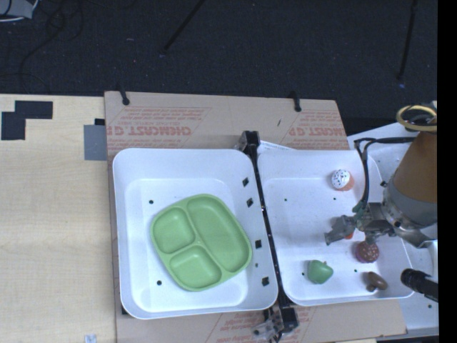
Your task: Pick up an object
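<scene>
The arm [421, 174] is reaching in over the right bin [300, 170], and its gripper [351, 226] is hanging low above the bin floor, near a small red ball [368, 251]. The grey fingers are looking spread apart, and nothing is sitting between them, so the gripper is not holding anything. The red ball is lying just beside the gripper, a bit lower and to the right. It is looking round and bumpy, so it may be rolling away if a finger is bumping it from the side. A green toy [319, 271] is sitting near the front of the bin; it is looking smooth and rounded, and it may be slipping out of a pinch. A small brown thing [375, 282] is lying close to the front corner, where the wall may be blocking the fingers. A white ball [340, 179] with dots and an orange patch is resting near the back, well apart from the gripper. In the left bin [136, 191] a green tray [201, 242] with three hollows is lying flat; it is looking wide, hard and shiny, too broad for an easy grab.
</scene>
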`<state>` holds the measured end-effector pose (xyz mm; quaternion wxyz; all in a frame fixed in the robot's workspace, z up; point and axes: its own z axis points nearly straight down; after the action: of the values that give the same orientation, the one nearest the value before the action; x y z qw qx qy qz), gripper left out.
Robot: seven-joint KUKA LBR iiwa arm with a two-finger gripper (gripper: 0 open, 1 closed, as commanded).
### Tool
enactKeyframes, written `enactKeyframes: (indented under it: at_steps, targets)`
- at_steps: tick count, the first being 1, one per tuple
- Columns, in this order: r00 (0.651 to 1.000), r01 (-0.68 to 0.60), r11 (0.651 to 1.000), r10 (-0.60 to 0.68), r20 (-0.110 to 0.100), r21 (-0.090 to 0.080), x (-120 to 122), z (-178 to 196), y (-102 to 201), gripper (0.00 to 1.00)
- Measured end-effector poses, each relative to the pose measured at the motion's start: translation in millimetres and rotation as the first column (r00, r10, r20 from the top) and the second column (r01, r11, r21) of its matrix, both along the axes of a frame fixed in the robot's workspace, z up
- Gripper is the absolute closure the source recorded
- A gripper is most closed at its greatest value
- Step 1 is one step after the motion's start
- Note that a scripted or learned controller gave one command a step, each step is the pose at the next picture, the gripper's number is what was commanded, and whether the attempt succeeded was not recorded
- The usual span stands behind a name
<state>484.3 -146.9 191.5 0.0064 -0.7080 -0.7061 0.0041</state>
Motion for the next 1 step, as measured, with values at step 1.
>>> enactKeyframes:
  at_steps: [1]
  targets:
    - [1.0, -0.002, 1.0, 0.002, 0.011, -0.002, 2.7, 5.2, -0.2, 0.0]
